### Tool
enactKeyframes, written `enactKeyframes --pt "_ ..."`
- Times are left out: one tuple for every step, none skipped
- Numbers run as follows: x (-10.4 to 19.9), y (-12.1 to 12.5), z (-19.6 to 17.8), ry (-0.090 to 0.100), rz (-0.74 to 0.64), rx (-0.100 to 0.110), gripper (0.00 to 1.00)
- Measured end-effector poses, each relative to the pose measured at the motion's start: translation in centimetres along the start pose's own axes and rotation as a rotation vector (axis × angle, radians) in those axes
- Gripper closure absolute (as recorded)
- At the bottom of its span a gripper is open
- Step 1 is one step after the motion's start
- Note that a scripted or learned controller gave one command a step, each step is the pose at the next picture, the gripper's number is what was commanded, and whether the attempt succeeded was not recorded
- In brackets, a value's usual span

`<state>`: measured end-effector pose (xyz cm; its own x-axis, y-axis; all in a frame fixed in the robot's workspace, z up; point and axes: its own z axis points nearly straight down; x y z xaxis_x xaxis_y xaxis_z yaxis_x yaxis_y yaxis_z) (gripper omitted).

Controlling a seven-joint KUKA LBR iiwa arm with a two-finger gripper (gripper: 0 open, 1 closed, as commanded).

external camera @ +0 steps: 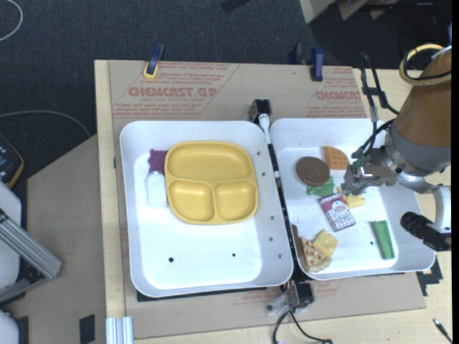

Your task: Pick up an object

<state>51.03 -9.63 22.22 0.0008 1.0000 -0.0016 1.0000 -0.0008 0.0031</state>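
Here the hand [353, 183], grip state unclear, hovers low at centre right over the red packet [337, 213], so descending comes next.

One fixed camera looks down at a slant from above the counter [215, 84], far enough back to take in both white bins [208, 274] side by side and dark floor beyond. The arm [423, 120] enters from the frame's right.
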Motion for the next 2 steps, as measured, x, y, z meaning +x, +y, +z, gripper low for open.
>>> enactKeyframes --pt "1.59 -0.28 -0.75 0.001 -0.003 0.0 1.0" --pt "1.16 -0.2 -1.0 0.001 -0.001 0.0 1.0"
